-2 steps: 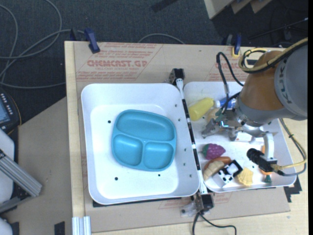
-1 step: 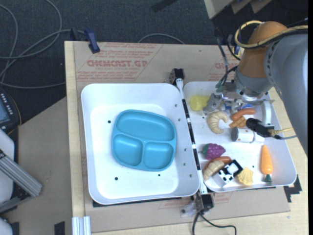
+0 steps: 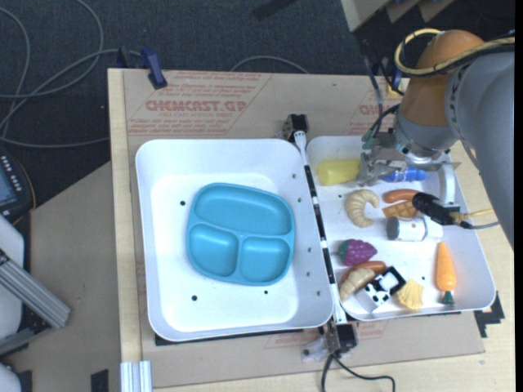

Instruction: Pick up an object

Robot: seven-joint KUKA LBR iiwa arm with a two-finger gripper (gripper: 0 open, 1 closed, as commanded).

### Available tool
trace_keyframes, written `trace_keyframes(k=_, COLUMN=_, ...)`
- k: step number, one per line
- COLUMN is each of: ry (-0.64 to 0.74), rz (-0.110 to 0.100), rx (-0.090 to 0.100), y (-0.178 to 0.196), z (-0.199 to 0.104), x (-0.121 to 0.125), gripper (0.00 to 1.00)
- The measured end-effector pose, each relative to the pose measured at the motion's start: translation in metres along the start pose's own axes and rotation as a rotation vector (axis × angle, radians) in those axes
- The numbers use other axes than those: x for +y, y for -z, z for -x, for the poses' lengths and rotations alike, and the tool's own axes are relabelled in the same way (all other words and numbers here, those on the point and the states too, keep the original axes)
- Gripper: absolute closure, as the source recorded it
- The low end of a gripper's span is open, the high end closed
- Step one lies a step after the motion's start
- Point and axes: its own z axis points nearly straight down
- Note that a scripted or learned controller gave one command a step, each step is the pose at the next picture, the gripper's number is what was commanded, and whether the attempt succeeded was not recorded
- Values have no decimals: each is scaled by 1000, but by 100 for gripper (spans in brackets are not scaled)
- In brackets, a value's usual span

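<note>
Bench [image 3: 204, 104] printed CHEMCAST GP, gripper [image 3: 374, 170] over croissant [image 3: 360, 205]

Even overhead light; soft shadows; white bins [image 3: 155, 219] bright; slightly soft focus.

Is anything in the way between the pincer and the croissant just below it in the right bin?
Nothing visible. The pincer hangs over the back of the right bin, with the croissant just in front of it. The yellow block lies to one side and the sausage to the other, neither between them.
</note>
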Motion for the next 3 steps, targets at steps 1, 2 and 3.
trace_keyframes(k=1, ry=0, rz=-7, rx=-1, y=-1, z=1, x=-2, gripper=0)
trace_keyframes(k=2, ry=-4, rz=15, rx=3, y=-20, z=-14, x=-55, gripper=0)
trace_keyframes(k=3, ry=2, rz=12, rx=1, y=-18, z=-10, x=-4, gripper=0)
